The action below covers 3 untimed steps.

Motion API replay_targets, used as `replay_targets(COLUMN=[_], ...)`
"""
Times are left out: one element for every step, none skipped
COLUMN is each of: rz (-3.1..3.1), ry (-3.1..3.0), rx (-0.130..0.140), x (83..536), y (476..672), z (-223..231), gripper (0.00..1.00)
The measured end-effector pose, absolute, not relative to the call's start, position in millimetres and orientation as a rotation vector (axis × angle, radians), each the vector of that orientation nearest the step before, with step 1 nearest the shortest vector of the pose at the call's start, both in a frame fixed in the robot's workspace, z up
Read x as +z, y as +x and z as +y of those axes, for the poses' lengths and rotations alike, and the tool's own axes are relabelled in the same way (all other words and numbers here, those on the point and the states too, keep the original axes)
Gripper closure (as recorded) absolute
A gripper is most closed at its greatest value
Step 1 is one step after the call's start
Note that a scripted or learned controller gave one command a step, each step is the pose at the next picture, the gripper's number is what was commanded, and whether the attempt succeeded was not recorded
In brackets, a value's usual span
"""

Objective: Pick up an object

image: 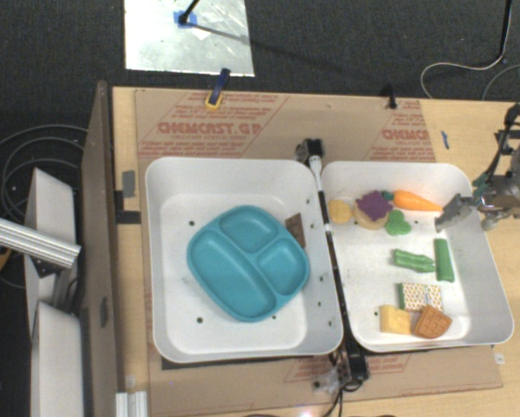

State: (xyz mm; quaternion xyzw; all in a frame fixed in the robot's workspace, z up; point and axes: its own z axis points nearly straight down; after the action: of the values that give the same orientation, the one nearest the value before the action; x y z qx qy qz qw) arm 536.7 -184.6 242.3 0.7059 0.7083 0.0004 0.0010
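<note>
Though unclear if parted, fingers (455, 208) just right of carrot (415, 201), apart.

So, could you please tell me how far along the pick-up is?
Nothing looks picked yet: the carrot, green pieces and waffle all lie in the right bin. The end effector sits at that bin's upper right rim. Descent, grasp and lift remain.

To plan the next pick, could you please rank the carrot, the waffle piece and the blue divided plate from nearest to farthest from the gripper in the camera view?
From the gripper, at the right bin's right rim:
1. Carrot, just to its left at the top of the right bin.
2. Waffle piece, at that bin's bottom edge.
3. Blue divided plate, in the left bin.
</note>
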Motion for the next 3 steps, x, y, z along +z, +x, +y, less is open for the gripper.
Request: replay_targets(rz=[2.217, 2.203, 2.224], ry=[2.224, 2.204, 2.196], rx=[0.003, 0.013, 0.021], x=[91.7, 92.2, 164.5], y=[536.3, 525.3, 655.5], z=[-207.1, -185.4, -142.3], gripper=[0.00, 0.00, 0.00])
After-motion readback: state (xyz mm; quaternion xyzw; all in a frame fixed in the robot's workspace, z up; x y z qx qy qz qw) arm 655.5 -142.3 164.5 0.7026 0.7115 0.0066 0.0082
